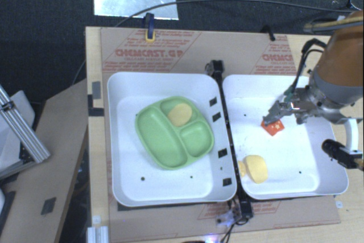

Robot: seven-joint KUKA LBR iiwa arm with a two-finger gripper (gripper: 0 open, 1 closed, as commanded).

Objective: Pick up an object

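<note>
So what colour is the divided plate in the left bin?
Light green: the plate shows plainly in the camera view from above.

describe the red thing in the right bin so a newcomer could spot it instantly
Find the right bin of the two white ones. Near its middle, slightly toward the far side, lies a small red block, right at the tip of the pincer. The bin's other item, a larger rounded yellow piece, sits near the front left corner; the block is the only red, angular thing there.
</note>
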